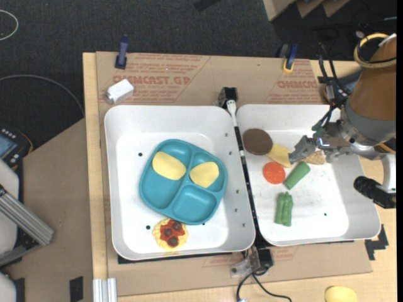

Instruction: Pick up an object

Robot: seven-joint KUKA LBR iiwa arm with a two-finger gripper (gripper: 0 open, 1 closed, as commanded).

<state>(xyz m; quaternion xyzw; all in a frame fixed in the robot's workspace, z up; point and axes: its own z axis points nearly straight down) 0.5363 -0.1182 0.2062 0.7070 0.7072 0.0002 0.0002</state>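
- Grey metal end effector point(306, 148) sits low in the right white plastic bin point(327, 228), over its upper middle; I can't tell how far it is open, or whether it has hold of anything.
- Right below it lies a short green cylinder point(296, 175), tilted, its upper end just beside the tool.
- A round orange-red disc point(274, 172) lies touching that cylinder's left side, with a small yellow piece point(281, 155) just above it.
- A dark brown round disc point(257, 141) rests near the bin's upper left corner.
- Lower down, a second green piece, darker and bumpy point(284, 208), possibly a toy vegetable, lies apart from the rest.
- Over in the left white plastic bin point(126, 187), a blue divided plastic tray point(182, 197) carries two pale yellow ovals point(169, 165), one per upper compartment.
- A little yellow item with red and dark spots point(170, 233) lies just below the tray, near the bin's front edge.
- Both bins sit on the cardboard-covered counter point(189, 74).
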